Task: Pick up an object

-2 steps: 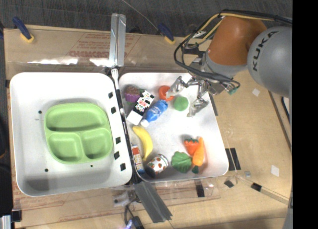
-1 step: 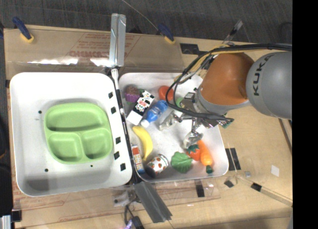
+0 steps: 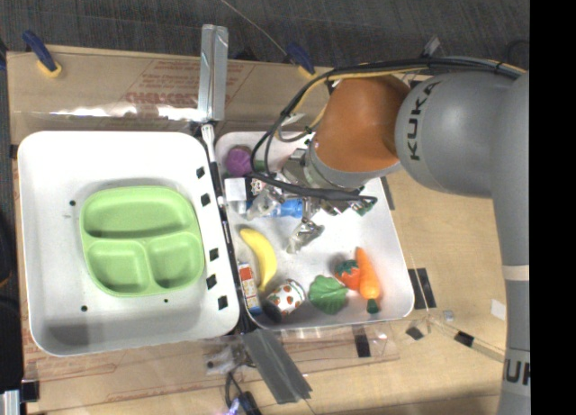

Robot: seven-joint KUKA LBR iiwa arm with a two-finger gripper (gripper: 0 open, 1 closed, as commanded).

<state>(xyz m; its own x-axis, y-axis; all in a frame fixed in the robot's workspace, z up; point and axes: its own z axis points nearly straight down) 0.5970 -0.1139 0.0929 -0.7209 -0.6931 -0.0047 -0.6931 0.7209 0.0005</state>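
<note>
The gripper [image 3: 304, 235] is hovering over the right bin [image 3: 393, 240], finger state indiscernible; the banana [image 3: 261, 256] is lying at its 8 o'clock.

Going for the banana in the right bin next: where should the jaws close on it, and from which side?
Grip the banana across its thick middle, coming straight down from above. It lies flat, curving lengthwise along the right bin's left wall, so the jaws should probably close across its narrow width. The wall side is tight, and the ball sits near its lower end, so avoid the ends.
</note>
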